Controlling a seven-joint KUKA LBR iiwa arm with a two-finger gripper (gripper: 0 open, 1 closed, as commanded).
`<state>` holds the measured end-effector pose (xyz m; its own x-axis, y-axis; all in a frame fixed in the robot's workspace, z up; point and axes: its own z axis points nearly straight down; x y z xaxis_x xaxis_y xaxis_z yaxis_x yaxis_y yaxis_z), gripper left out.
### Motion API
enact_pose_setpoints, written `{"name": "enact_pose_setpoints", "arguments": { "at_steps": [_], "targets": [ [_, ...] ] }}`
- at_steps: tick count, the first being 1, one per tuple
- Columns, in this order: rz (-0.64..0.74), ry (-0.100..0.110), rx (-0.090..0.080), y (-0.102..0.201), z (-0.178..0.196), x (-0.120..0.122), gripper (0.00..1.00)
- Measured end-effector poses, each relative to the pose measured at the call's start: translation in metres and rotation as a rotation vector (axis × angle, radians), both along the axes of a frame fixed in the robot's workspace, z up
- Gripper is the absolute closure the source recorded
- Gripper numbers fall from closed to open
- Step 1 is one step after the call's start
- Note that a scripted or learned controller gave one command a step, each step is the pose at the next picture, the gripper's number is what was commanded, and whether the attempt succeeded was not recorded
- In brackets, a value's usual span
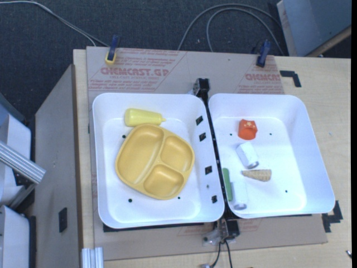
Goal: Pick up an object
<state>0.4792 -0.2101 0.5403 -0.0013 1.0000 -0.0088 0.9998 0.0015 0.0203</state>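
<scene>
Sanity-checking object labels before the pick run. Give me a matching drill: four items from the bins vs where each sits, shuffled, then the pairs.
Things:
1. yellow divided plate
2. yellow bottle
3. orange-red object
4. green stick

Places:
A. right bin, far end
B. left bin, middle
C. right bin, along its left wall
D. left bin, far end, just beyond the plate

Pairs: 1-B, 2-D, 3-A, 4-C

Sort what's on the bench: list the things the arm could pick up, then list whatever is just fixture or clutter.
Pickable objects:
- yellow divided plate, left bin
- yellow bottle, left bin
- orange piece, right bin
- white cylinder, right bin
- tan wedge, right bin
- green stick, right bin

Fixtures and clutter:
- left bin, right bin
- blue clamps
- cables
</scene>
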Motion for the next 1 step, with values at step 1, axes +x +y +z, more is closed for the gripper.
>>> {"name": "enact_pose_setpoints", "arguments": {
  "at_steps": [1],
  "targets": [
    [0.001, 0.014, 0.004, 0.0008, 0.0022, 0.0006, 1.00]
  ]
}}
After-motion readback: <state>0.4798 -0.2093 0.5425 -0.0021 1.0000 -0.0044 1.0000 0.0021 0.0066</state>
